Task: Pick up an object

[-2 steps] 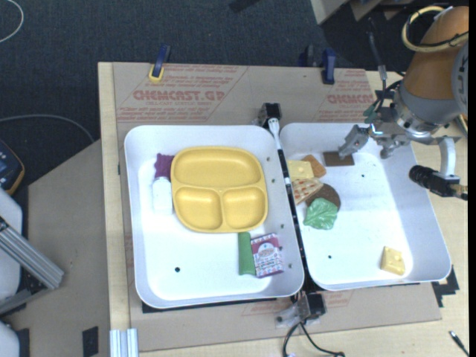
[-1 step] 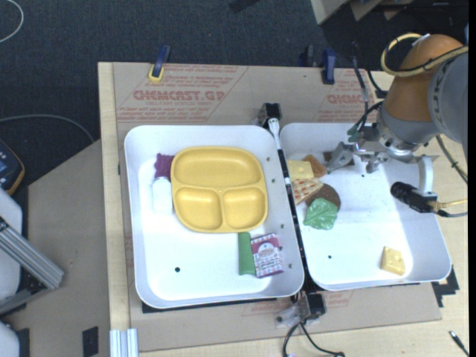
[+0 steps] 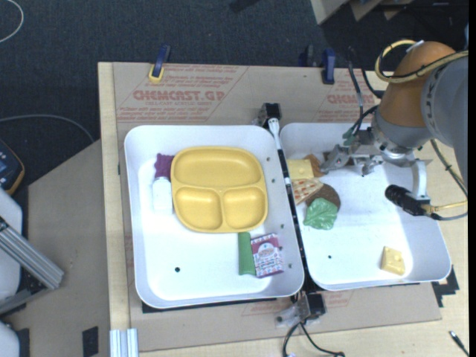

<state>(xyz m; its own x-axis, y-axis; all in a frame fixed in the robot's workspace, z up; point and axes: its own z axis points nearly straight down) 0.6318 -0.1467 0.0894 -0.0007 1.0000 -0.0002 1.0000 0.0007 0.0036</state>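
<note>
Arm lowered over the right bin's upper part, above a cluster of small objects.

In the camera view, the gripper (image 3: pixel 343 157) is seen at the upper middle of the right bin (image 3: pixel 428 262); whether anything is pinched cannot be told. Just left of it and below, a yellow block (image 3: pixel 300 169), a pizza-like slice (image 3: pixel 303 190), a brown disc (image 3: pixel 329 195) and a crumpled green piece (image 3: pixel 321 214) are clustered by the bin's left wall, touching one another. A yellow cheese wedge (image 3: pixel 393 260) lies apart at lower right. The left bin (image 3: pixel 149 274) bears a yellow divided tray (image 3: pixel 219 188), a white bottle (image 3: pixel 161 195), a purple item (image 3: pixel 163 164) and a red-and-green packet (image 3: pixel 260 255). Both bins rest on a brown board (image 3: pixel 119 95) clamped at its top edge, with dark carpet (image 3: pixel 74 28) beyond.
</note>
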